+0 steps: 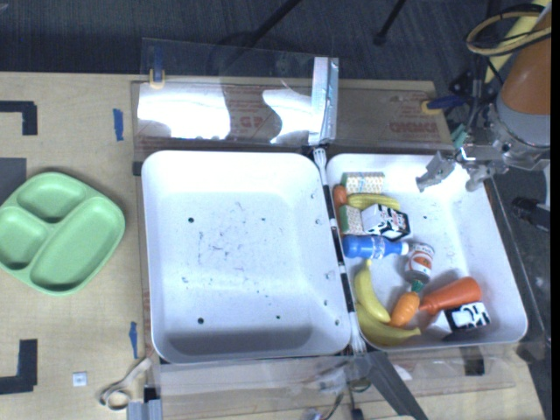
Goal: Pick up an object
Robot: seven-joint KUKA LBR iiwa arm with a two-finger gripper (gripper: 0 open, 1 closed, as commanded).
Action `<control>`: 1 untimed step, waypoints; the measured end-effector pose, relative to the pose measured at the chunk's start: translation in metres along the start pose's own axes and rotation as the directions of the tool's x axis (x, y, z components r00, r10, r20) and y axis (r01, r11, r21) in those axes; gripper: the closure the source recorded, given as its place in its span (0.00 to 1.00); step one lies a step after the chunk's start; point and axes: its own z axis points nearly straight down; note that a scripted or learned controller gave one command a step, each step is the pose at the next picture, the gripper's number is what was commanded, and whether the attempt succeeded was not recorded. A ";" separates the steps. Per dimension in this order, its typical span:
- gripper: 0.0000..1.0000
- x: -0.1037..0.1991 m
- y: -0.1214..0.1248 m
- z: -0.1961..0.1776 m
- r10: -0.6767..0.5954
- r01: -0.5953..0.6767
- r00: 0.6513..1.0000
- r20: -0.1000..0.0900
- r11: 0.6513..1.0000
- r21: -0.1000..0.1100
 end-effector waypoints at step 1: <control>0.00 0.037 -0.004 -0.027 -0.055 0.055 0.999 0.002 0.998 -0.003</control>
